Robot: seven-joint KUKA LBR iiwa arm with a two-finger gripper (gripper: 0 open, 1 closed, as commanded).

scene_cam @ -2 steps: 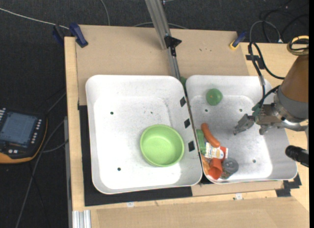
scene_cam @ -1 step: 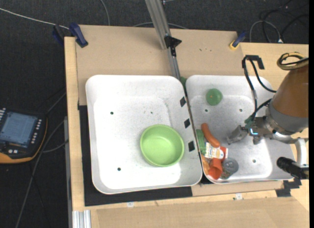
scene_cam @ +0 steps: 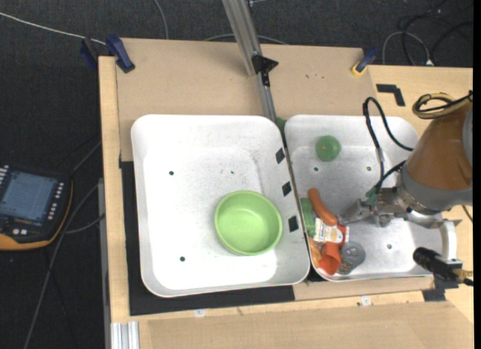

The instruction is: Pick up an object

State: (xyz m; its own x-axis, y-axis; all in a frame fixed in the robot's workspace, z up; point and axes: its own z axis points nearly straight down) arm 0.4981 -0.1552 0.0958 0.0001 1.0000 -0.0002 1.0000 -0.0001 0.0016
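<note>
- The arm (scene_cam: 443,161) enters from the right side of the camera view, and its thick orange band is the widest part seen from above.
- Below the band, the grey wrist (scene_cam: 417,206) points to the left and downward.
- The gripper (scene_cam: 353,214) reaches left from the wrist at a low height.
- Its metal parts are small and dark here, so their state is not clear.
- A black cable (scene_cam: 376,133) makes a loop from the arm over the wrist area.
</note>
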